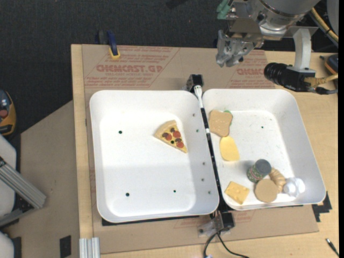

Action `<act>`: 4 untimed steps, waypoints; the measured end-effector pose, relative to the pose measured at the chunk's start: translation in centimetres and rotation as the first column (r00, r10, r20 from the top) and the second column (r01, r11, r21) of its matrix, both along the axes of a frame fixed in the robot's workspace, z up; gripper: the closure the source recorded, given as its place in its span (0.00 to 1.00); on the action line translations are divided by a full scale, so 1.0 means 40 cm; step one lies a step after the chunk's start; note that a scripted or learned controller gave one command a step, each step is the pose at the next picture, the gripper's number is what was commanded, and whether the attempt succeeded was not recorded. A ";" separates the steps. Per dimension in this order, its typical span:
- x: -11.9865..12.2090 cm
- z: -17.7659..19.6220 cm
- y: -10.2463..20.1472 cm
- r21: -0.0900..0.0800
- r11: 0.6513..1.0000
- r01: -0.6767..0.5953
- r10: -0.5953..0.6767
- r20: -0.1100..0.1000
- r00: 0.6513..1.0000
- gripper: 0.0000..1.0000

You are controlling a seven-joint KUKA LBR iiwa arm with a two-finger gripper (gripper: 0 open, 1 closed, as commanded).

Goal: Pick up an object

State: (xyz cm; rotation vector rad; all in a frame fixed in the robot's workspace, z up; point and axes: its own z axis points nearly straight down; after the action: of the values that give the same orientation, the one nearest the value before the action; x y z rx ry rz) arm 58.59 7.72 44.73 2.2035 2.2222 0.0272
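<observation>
My gripper [233, 52] hangs high over the back edge of the bench, behind the right bin [304, 133] and well above its contents. I see nothing held in it. In the left bin [102, 160] a toy pizza slice [172, 136] lies alone near the middle. The right bin holds a tan bread-shaped piece [219, 123] at its back left, a pale yellow piece [229, 149] just in front of it, and a yellow cheese wedge [236, 192] at the front. A grey can [259, 169], a round tan disc [265, 190] and a whitish piece [294, 186] cluster at the front right.
A black divider strip [203, 117] runs between the two bins. The bins rest on a brown cardboard sheet [134, 69] with a blue and yellow clamp [113, 44] at its back left. A small brown piece [278, 177] sits beside the can.
</observation>
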 end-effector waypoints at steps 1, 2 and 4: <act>-0.030 -0.200 0.175 -0.003 1.000 0.000 -0.001 -0.030 1.000 1.00; -0.051 -0.442 0.381 -0.004 1.000 0.000 -0.001 -0.031 1.000 1.00; -0.161 -0.184 0.371 -0.003 1.000 0.004 -0.005 -0.019 1.000 1.00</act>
State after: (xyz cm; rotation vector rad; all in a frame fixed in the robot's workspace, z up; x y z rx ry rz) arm 52.15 22.55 37.39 2.2166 2.2253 0.0033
